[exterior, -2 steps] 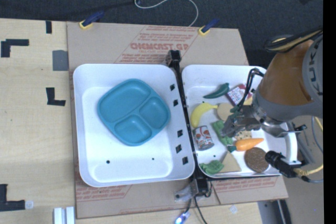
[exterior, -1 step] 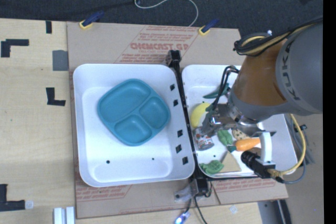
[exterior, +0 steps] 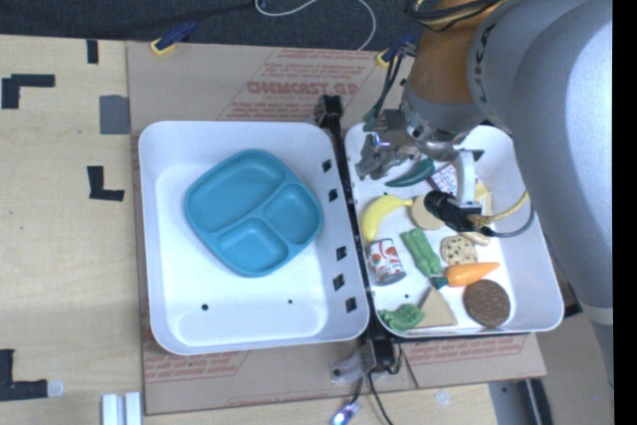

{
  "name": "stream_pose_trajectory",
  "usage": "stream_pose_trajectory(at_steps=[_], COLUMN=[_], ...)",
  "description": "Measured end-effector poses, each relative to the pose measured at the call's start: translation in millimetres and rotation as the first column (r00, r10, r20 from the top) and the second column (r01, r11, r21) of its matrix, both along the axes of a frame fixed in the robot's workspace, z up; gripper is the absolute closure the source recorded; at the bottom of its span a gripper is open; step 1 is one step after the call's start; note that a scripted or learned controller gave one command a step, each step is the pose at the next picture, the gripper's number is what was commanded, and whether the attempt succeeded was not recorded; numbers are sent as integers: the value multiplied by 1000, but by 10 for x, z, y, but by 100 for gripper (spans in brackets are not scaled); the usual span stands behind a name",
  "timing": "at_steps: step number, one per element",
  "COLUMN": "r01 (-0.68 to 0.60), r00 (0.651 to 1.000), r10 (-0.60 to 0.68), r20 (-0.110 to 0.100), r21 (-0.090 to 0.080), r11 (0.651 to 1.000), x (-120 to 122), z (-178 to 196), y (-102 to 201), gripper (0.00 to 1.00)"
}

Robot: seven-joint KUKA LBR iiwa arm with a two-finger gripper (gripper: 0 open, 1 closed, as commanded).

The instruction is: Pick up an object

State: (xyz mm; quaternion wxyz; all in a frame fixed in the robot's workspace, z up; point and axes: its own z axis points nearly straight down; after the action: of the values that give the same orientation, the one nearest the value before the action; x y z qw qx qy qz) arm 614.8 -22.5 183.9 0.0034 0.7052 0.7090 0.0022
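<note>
My gripper (exterior: 381, 157) hangs over the far left part of the right bin (exterior: 528, 244), below the orange wrist band (exterior: 453, 35). Just under and to the right of it lies a dark green chili (exterior: 410, 177). A yellow banana (exterior: 383, 212) sits a little nearer the front. Further forward are a small red and white can (exterior: 386, 261), a green pea pod (exterior: 421, 252), a speckled cookie (exterior: 458, 248), an orange carrot (exterior: 472, 273) and a round brown biscuit (exterior: 487, 302). Nothing visibly hangs from the gripper.
The left bin (exterior: 169, 164) holds a blue divided plate (exterior: 254, 211). A black divider with clips (exterior: 343, 214) runs between the bins. A green leafy piece (exterior: 403, 318) and a tan wedge (exterior: 436, 310) lie at the right bin's front. The grey arm (exterior: 567, 114) covers the bin's right side.
</note>
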Motion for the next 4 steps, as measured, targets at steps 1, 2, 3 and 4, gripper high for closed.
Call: stream_pose_trajectory(at_steps=[1,2,3,4], r01=[-5,-4,3,1], r00=[1000,1000,1000,1000], r10=[5,4,-3,-1], r20=[6,3,-9,-10], r21=[6,7,0,-1], r11=[1000,1000,1000,1000], x=[-437,-1084,-1060,-1058], z=[1693,2826,2848,2943], y=[718,1108,1082,1086], gripper=[100,100,100,100])
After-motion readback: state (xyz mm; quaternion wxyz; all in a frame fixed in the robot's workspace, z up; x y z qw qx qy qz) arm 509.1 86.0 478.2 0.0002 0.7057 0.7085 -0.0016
